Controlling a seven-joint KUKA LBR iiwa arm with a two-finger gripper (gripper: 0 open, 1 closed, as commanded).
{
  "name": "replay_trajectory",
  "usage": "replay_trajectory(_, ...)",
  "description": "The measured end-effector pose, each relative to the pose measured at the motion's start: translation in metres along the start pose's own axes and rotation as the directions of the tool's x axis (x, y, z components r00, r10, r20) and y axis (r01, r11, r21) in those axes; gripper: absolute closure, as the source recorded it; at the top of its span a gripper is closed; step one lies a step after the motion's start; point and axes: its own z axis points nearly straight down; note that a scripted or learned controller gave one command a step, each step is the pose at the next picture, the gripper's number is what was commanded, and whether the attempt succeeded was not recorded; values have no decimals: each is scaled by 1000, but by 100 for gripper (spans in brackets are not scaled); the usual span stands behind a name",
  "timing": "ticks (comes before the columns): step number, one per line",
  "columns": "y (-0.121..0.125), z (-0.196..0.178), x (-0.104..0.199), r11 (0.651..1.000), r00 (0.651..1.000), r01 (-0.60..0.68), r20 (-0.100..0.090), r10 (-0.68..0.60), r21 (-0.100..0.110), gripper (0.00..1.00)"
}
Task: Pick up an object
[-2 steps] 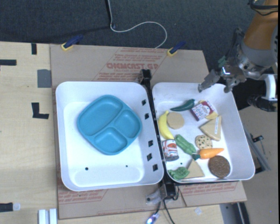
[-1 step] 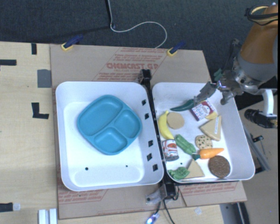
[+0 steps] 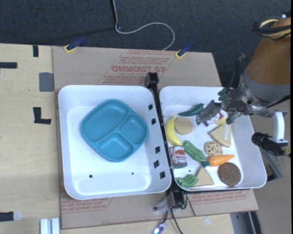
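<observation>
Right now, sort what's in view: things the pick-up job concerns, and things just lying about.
Job:
tool
right bin
banana
carrot
cookie
brown disc
cheese wedge
can

Lying about:
left bin
blue divided plate
cardboard sheet
white cable

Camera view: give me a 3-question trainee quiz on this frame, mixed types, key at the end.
1. True or false: the blue plate lies in the left bin.
2. Multiple choice: what lies right beside the banana? A) a beige round piece B) a spoon C) a cup
3. Fill in: the pincer hangs over the ____ bin.

Key
1. True.
2. A; the round piece sits against the banana's right side in the right bin.
3. Right; it hangs above that bin's upper part, near the cheese wedge.
</observation>
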Motion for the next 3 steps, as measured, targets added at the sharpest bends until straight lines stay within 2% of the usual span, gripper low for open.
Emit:
replay_trajectory(1, -49, -16, 43, 1000, 1000, 0, 0, 0, 1, 0)
replay_trajectory(2, -48, -24, 41, 1000, 1000, -1, 2, 1, 2, 100)
replay_trajectory(3, -47, -64, 169, 1000, 1000, 13, -2, -13, -4, 100)
